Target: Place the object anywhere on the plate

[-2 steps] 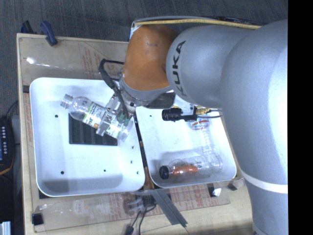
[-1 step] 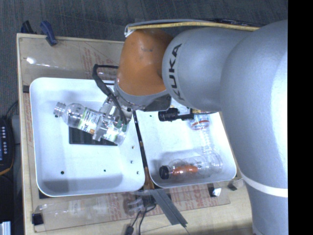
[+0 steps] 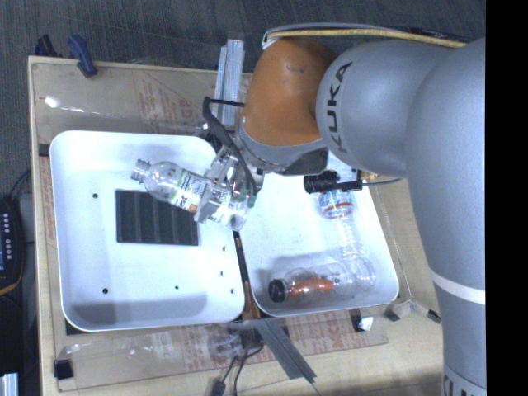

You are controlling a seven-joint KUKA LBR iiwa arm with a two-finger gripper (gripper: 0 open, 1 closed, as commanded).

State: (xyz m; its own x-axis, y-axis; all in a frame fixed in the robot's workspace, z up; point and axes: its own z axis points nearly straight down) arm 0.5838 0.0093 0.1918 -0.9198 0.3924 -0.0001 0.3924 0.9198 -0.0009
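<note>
Clear bottle clamped in gripper, hanging over right side of left bin.

Fingers closed narrow on the bottle's labelled lower end; bottle tilted, cap end pointing toward far-left corner of left bin, body above the bin floor just beyond the dark rectangular plate. Plate flat near middle of left bin, its far-right corner just under the bottle. Grey arm with orange band reaching in over far edge of right bin. In right bin: one clear bottle with black cap along the right side, another clear bottle with dark cap and reddish content lying along the near edge.
</note>
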